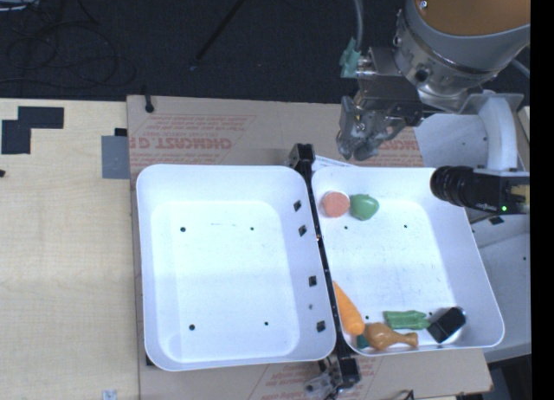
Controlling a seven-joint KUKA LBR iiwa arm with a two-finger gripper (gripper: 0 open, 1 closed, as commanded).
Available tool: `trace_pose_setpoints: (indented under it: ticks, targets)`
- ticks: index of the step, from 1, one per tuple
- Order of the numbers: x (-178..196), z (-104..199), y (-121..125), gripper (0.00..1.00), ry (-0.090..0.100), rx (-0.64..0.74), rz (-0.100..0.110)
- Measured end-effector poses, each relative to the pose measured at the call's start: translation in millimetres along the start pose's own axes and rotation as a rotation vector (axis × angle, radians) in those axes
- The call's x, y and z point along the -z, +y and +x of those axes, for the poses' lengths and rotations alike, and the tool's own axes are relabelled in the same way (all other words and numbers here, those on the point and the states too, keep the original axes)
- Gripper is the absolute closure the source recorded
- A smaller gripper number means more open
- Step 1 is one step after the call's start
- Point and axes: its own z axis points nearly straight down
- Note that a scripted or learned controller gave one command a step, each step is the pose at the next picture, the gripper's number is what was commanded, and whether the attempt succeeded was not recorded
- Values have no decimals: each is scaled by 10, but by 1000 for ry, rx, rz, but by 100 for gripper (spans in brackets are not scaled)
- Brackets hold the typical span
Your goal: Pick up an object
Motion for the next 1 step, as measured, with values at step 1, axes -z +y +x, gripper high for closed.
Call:
trace_pose_setpoints:
  ticks: [1]
  targets:
    - [-21, 9, 589, 100, -2, -4, 0]
